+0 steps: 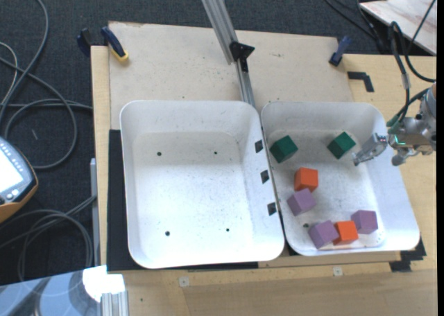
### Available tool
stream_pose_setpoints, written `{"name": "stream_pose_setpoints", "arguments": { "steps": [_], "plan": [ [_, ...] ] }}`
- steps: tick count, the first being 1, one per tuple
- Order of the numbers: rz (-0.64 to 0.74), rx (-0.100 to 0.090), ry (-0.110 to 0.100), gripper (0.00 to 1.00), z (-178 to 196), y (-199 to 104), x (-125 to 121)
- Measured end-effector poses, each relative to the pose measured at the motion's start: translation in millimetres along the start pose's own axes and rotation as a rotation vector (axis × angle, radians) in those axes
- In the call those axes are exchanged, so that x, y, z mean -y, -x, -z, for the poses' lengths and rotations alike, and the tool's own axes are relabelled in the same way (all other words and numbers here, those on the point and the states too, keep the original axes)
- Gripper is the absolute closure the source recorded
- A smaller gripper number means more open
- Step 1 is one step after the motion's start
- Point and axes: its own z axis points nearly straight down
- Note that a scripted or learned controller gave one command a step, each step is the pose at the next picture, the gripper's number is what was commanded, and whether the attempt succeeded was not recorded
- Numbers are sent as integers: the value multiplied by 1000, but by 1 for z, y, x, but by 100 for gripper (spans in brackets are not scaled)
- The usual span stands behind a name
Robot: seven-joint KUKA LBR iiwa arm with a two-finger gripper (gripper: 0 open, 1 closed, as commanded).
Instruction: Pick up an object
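Tool (383, 150) near green block (341, 145), block corner-on

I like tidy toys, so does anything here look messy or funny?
Nothing looks broken or spilled. All seven blocks sit in the right bin: two green, two orange, three purple. They lie turned at different angles, and three crowd together in the bin's near corner. The end effector is at the bin's right edge.
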Motion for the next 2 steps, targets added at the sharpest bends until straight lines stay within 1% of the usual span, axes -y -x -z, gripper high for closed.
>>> {"name": "stream_pose_setpoints", "arguments": {
  "steps": [2],
  "plan": [
    [0,0,0,0,0,0,0]
  ]
}}
